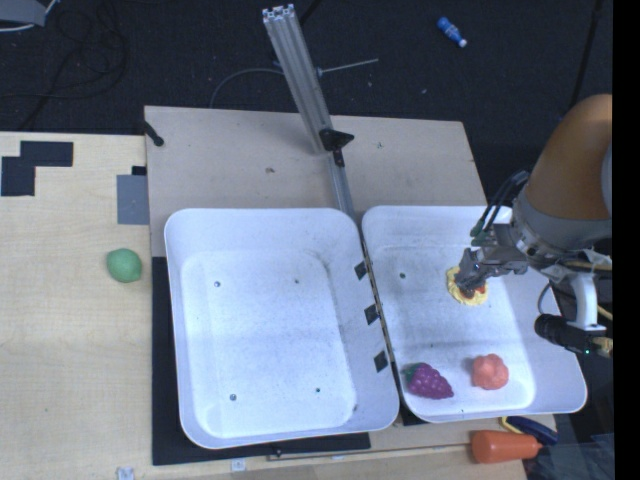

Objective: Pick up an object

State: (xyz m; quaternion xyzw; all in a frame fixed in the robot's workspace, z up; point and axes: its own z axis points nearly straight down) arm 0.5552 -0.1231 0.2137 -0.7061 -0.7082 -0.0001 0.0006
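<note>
In the right bin (430, 238) a small yellow object (464, 291) lies near the middle right. My gripper (472, 276) stands right over it, fingertips down at its top edge and partly covering it. Near the bin's front edge lie a purple grape bunch (429, 381) and, to its right, a red-orange lump (490, 371). The arm comes in from the right with its orange band above the wrist.
The left bin (265, 328) sits beside the right one, joined by black clips. A green ball (124, 265) rests on the wooden bench at left. An orange carrot-like object (503, 446) lies outside the right bin's front edge. A metal rail (305, 78) slants at the back.
</note>
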